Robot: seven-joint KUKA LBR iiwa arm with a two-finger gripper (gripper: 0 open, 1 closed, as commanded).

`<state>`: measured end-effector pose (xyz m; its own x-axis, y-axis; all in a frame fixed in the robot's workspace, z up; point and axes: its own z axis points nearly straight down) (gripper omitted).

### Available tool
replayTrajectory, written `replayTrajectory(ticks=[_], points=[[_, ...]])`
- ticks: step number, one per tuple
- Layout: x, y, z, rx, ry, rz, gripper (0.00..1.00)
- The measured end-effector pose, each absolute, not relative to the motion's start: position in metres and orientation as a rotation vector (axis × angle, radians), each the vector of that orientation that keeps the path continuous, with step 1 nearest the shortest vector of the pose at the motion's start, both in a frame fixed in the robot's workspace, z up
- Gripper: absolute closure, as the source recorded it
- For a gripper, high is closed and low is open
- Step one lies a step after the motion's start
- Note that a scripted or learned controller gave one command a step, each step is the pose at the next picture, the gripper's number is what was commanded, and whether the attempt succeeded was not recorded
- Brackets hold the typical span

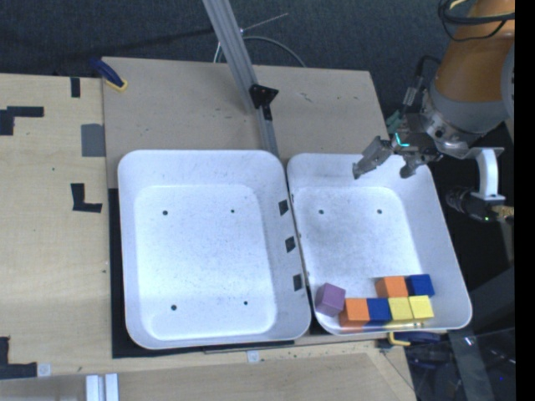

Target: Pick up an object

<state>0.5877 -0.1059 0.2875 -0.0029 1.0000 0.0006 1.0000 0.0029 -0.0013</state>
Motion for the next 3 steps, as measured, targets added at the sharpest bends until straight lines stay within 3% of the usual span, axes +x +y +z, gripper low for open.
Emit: replayTrajectory(ticks=[1, 2, 3], points=[[0.602, -0.075, 0.193, -2.213, -2.219, 0.01, 0.0], [0.577, -0.067, 0.191, -2.22, -2.219, 0.005, 0.0], [0.576, -0.044, 0.192, -2.215, -2.224, 0.001, 0.0]])
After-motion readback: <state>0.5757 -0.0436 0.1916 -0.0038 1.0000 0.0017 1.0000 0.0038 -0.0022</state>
